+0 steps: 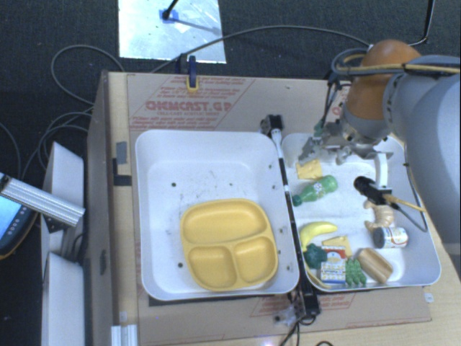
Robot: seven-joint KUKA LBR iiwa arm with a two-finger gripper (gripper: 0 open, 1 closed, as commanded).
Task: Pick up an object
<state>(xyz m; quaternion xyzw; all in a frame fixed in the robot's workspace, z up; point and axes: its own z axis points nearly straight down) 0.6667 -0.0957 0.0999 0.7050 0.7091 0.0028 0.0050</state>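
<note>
Jaws (311,152) apparently beside cheese wedge (310,169); bottle (315,190) near.

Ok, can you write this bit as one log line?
pincer over right bin | above cheese wedge | nothing seen held

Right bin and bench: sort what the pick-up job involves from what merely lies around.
Job:
claw, over the right bin's far end
cheese wedge
green bottle
banana
bread roll
small can

Lying about:
yellow divided tray in the left bin
cardboard sheet
cables
</note>
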